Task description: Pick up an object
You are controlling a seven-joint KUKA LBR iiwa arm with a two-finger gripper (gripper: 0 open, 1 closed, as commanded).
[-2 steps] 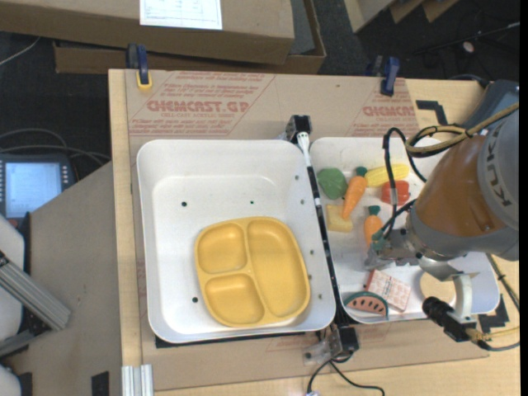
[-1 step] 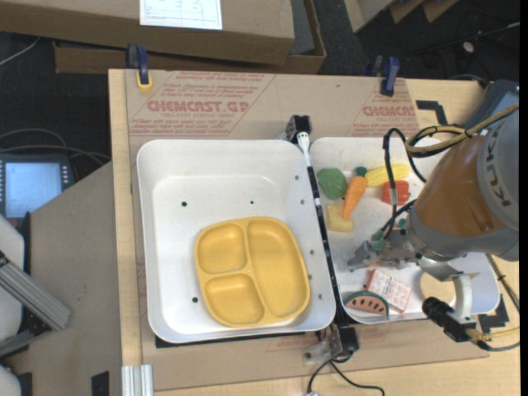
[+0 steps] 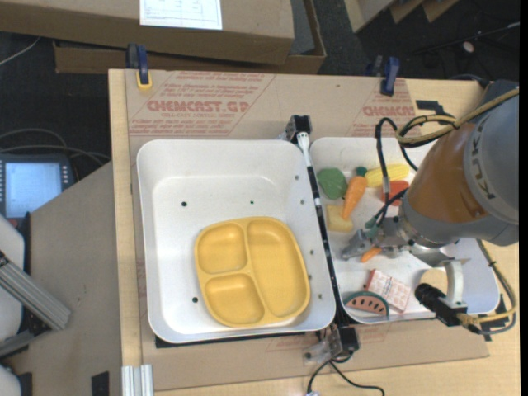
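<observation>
The pincer (image 3: 360,247) hangs low in the right bin (image 3: 487,291); I cannot tell its state. Just above it lie a carrot (image 3: 354,196) and a green toy (image 3: 333,182), below it a watermelon slice (image 3: 366,305). Well to its left sits a yellow tray (image 3: 250,269).

We see two white bins of smooth plastic with a soft sheen, the left bin (image 3: 165,221) and the right bin (image 3: 487,291). In the left one lies a yellow divided tray (image 3: 252,271) of matt plastic. The bench top (image 3: 206,106) looks like brown protective paper printed in red, matt and a little creased, held at the upper edge by blue clamps (image 3: 388,73). The arm (image 3: 470,180) has a smooth grey shell and a satin orange band. The toy foods at right, an orange carrot (image 3: 354,195) and a green piece (image 3: 332,182), look like smooth plastic. Cardboard boxes (image 3: 247,15) at the top are matt brown.
</observation>
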